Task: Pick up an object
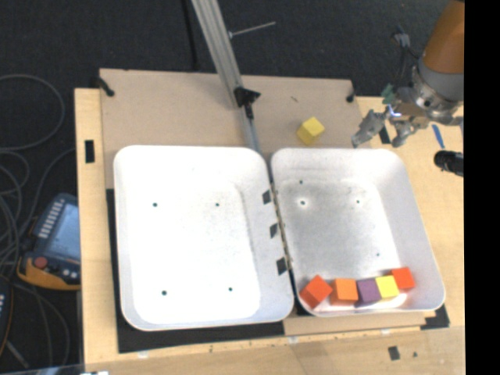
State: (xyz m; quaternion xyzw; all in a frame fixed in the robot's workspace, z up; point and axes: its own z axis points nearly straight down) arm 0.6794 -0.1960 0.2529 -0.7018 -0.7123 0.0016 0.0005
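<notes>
Near edge of the right bin (pixel 414 209): five cubes in a row against the wall, namely two orange-red cubes (pixel 316 290), one orange cube (pixel 345 289), one purple cube (pixel 367 291) and one yellow cube (pixel 387 287). Left bin (pixel 133 209) alongside. Beyond the bins, a sixth yellow block (pixel 310 130) lies on the bench (pixel 180 108). Far right, the jaws (pixel 385 128) hang spread and empty above the bin's far rim. Advisable: descend vertically, straddling an end cube, clear of the wall
</notes>
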